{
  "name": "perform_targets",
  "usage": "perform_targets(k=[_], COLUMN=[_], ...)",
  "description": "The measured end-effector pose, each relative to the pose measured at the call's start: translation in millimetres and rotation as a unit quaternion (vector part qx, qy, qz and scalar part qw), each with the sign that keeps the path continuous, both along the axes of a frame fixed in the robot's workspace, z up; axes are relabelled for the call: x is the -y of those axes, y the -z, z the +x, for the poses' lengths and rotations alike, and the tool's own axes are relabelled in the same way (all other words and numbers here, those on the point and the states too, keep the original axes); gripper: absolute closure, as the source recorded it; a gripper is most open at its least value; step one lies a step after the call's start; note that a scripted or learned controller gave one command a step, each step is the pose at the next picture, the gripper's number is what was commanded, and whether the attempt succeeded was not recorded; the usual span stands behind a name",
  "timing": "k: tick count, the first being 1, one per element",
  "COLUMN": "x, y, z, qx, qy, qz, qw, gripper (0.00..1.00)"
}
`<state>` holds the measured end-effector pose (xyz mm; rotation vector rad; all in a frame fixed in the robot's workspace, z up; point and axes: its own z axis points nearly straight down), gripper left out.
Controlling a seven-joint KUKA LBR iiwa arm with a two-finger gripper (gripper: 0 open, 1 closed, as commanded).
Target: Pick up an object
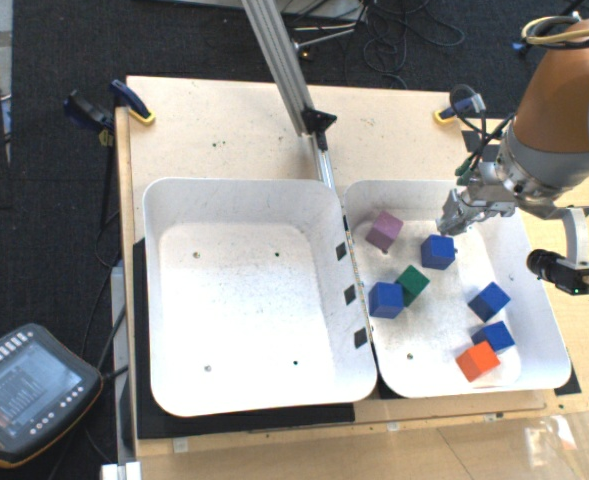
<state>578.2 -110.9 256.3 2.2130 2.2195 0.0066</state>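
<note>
The right bin (534, 368) holds several small blocks: a purple one (383, 231), a blue one (438, 252), a green one (412, 284) touching a blue one (386, 299), two more blue ones (489, 301) (496, 338), and an orange one (477, 360). My gripper (456, 218) hangs over the back of the right bin, just above and to the right of the upper blue block. Nothing shows between its fingers. The arm's grey and orange wrist rises to the right.
The left bin (244, 288) sits beside the right one, under a slanted metal pole (279, 53). Clamps (134, 103) (459, 103) grip the bench's back corners. A teach pendant (19, 393) lies at lower left.
</note>
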Motion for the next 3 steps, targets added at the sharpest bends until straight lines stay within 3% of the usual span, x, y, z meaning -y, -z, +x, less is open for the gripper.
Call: perform_targets(k=[3], x=[-155.2], y=[3.8], z=[5.4], qx=[-0.003], qy=[-0.002], qz=[0.0017], qw=[1.0], gripper=[1.0])
